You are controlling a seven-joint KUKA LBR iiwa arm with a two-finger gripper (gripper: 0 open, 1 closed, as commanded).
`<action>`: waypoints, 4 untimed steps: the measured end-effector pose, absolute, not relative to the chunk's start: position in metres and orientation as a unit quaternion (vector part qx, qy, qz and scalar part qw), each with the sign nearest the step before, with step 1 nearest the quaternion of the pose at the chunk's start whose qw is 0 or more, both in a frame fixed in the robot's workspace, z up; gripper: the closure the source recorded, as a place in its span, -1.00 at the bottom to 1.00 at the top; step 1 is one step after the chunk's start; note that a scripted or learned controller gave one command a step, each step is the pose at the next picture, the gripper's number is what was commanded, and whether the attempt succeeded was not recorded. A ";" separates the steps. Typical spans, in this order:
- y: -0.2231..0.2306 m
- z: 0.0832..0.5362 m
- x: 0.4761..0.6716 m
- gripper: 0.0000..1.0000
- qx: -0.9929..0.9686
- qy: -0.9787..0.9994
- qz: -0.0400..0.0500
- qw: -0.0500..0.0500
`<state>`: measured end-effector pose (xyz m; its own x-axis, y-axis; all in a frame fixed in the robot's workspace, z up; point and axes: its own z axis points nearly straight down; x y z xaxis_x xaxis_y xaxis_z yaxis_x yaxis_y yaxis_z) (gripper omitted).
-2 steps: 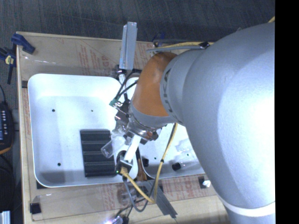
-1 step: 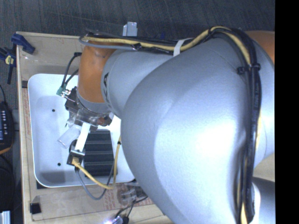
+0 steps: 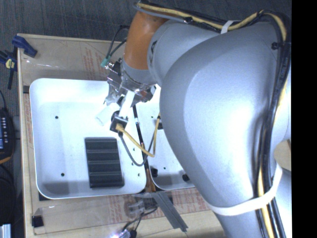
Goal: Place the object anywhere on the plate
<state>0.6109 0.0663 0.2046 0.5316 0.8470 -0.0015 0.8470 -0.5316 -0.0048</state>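
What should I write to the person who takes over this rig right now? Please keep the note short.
Gripper: over the far right part of the left bin. No grasp can be confirmed.
Block: black and ribbed, likely the object. It lies flat on the left bin's floor, near the front wall and apart from the gripper.
Right bin: mostly covered by the arm.
Done: nothing that can be seen; the block is not on a plate.
Left: grasp the block, lift it and set it on the plate.
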 end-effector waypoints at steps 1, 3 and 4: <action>0.124 0.106 0.606 1.00 -0.945 -0.328 0.005 0.002; 0.111 0.270 0.647 1.00 -0.983 -0.182 0.000 0.000; 0.104 0.349 0.639 1.00 -0.908 -0.419 0.001 0.002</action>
